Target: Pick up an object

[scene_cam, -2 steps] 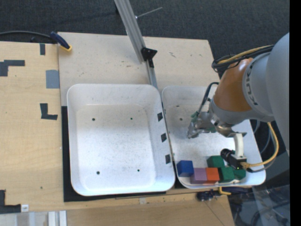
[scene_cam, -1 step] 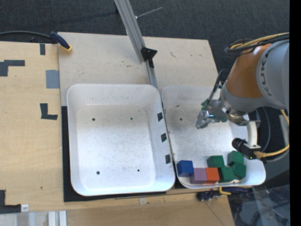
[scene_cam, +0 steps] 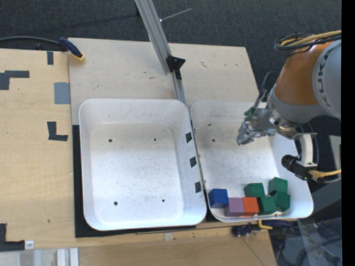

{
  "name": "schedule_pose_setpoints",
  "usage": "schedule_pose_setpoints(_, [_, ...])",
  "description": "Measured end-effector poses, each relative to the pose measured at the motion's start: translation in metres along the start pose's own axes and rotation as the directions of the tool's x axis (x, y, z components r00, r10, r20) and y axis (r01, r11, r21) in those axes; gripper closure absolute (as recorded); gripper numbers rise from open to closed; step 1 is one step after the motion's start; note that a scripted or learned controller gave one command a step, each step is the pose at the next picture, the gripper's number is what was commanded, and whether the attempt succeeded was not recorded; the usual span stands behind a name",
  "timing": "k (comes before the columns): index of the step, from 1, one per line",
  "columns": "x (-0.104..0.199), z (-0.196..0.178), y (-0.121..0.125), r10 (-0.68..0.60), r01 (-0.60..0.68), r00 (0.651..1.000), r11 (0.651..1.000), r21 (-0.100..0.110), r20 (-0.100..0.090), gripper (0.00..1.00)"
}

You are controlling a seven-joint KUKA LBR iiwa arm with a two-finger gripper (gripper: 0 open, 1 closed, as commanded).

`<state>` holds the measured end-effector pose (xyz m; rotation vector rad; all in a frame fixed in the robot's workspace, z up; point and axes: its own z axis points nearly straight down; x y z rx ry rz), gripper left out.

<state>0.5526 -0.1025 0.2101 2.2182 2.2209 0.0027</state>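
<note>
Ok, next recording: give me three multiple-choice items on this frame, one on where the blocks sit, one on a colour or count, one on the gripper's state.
1. Where do the blocks lie?
A. left bin, centre
B. right bin, near corner
C. on the bare bench

2. Which colour has the most blocks?
A. green
B. blue
C. orange

3. What is the gripper doing?
A. holding a block
B. resting on the bench
C. above the right bin, holding nothing seen

Key: 1 B, the blue block, purple block, orange block and green blocks cluster in the right bin. 2 A, several are green. 3 C, the gripper is away from the blocks.
</note>
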Motion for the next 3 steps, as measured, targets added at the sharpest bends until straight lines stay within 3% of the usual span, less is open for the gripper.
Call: schedule_pose_setpoints(3, [0.161, 0.006, 0.013, -0.006, 0.006, 1.000, 1.000, 0.005, -0.002, 1.00])
